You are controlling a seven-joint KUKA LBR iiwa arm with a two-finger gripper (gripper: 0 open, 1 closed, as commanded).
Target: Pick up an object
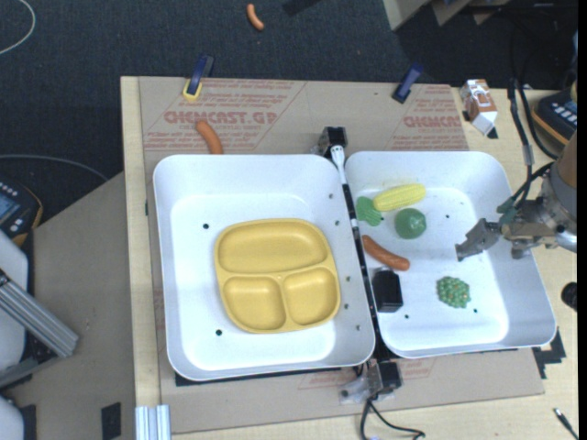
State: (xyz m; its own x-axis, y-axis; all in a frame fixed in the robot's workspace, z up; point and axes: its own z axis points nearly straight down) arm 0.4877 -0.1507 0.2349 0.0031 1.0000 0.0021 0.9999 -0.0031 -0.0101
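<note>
Bumpy green broccoli floret lies just below the pincer

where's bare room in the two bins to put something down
Left bin: white margins all around the yellow tray. Right bin: bare front strip below the broccoli and black block; crowded near the divider with corn, green ball, sausage.

- Two white bins sit side by side on a bench.
- The left bin holds a yellow tray with three compartments.
- The right bin holds a corn cob, a green ball, a sausage, a black block and a broccoli.
- The gripper hangs over the right bin, above and right of the broccoli, touching nothing.
- Another sausage lies on the bench behind the left bin.
</note>
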